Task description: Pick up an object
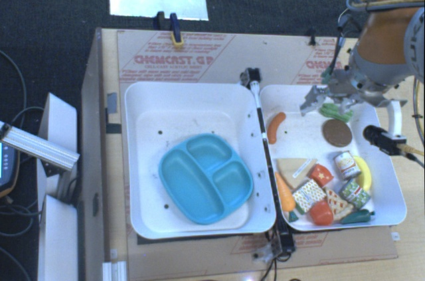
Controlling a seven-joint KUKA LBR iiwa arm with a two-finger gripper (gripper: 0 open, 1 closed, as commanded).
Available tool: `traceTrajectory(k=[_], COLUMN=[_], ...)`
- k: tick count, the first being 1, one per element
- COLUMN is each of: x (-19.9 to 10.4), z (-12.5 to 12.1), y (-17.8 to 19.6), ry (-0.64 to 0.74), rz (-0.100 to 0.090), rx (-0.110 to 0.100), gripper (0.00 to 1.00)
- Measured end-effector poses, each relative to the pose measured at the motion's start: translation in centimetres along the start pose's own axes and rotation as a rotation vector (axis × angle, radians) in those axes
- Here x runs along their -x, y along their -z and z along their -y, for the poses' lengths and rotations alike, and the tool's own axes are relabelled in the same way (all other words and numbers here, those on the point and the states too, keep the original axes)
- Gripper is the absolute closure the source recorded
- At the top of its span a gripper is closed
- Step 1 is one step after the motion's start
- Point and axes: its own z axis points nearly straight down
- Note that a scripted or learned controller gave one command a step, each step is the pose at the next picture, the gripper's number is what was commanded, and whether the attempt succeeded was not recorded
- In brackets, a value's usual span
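My gripper (332, 102) hangs over the back of the right bin (392, 206), its fingers spread open and nothing between them. A green leafy toy (337, 113) lies just below it, partly hidden by the gripper. In front of that sits a brown round patty (337, 133). An orange-red sausage (275, 127) lies to the left, by the bin's inner wall. Near the front lie a small can (345, 165), a banana (364, 173), a red tomato (321, 175), a carrot (284, 192) and a checkered box (309, 195).
The left bin (153, 107) holds a blue divided plate (206, 177). Several more toys, among them a green can (355, 193) and a dark green pepper (355, 216), crowd the right bin's front corner. A black clip (251, 77) sits where the bins meet.
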Motion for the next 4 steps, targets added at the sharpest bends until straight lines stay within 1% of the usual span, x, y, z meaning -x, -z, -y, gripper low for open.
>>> traceTrajectory(k=[1,2,3,4], x=[5.5,7.0,5.3,7.5], z=[3.3,8.4,-1.2,4.8], y=[-6.7,-11.6,-13.5,-13.5], ry=[-0.003,-0.004,0.001,-0.001], rz=[0.001,0.008,0.002,0.003], rx=[-0.002,0.019,0.010,0.005], gripper=[0.00,0.00,0.00,0.00])
